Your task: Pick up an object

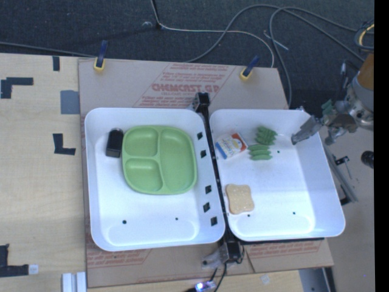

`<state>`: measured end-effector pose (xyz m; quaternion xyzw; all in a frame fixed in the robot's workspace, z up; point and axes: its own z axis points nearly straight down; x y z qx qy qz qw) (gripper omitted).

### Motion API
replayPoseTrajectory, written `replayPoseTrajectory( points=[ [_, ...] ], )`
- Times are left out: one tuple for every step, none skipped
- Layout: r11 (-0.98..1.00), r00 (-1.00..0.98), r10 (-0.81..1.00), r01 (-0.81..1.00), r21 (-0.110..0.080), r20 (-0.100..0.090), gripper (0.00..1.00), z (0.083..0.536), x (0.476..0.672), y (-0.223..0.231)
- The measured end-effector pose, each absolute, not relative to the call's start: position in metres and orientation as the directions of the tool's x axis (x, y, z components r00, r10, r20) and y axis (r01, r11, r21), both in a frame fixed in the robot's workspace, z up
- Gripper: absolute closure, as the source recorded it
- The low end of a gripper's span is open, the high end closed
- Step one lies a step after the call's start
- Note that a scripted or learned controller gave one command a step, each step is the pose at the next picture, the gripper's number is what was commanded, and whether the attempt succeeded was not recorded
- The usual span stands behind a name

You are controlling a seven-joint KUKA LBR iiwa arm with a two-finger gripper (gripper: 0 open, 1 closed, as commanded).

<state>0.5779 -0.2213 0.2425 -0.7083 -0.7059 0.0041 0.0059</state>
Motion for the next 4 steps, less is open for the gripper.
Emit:
replayPoseTrajectory(
  points=[
    [0.001, -0.001, 1.000, 1.000, -0.001, -0.001, 0.00, 0.251, 0.580, -0.220],
    [0.001, -0.001, 1.000, 1.000, -0.005, 0.000, 0.00, 0.190, 0.573, -0.216],
    [0.002, -0.002, 1.000, 1.000, -0.004, 0.000, 0.00, 0.131, 0.568, -0.209],
    [0.002, -0.002, 1.000, 1.000, 0.000, -0.003, 0.00, 0.083, 0.568, -0.209]
  ],
)
